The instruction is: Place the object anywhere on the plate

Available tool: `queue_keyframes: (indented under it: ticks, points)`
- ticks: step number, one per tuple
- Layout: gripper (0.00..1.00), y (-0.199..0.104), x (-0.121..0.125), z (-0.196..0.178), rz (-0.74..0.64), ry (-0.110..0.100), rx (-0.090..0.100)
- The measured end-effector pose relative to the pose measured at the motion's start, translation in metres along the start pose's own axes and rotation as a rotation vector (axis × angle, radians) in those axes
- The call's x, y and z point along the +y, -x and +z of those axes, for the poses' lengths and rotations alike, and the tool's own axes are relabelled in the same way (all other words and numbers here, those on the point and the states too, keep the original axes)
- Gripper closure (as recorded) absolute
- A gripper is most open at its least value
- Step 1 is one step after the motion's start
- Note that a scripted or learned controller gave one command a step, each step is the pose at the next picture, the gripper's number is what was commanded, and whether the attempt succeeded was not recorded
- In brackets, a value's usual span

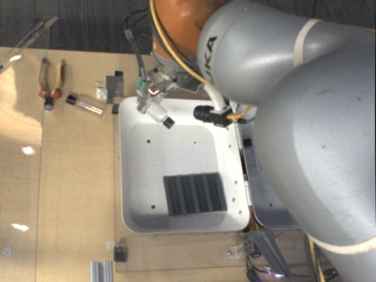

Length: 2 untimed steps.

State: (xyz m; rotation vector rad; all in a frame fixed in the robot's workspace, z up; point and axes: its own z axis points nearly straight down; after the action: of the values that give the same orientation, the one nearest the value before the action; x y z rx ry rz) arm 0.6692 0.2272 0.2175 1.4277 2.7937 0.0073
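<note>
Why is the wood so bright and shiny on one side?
In the camera view, light glares off the bench at its left edge, washing out the wood grain; the white bin is lit evenly, with soft shading along its walls; the big grey arm up close looks slightly soft and blurry.

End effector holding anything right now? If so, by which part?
Looks like the end effector grips a clear tube by its upper end; its black-capped end hangs free over the white bin.
</note>
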Motion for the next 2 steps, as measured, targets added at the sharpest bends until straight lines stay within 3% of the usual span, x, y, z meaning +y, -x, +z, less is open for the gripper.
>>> queue_keyframes:
  ticks: [2]
  points:
    - [1.0,-0.001,0.003,-0.024,-0.006,0.011,-0.003]
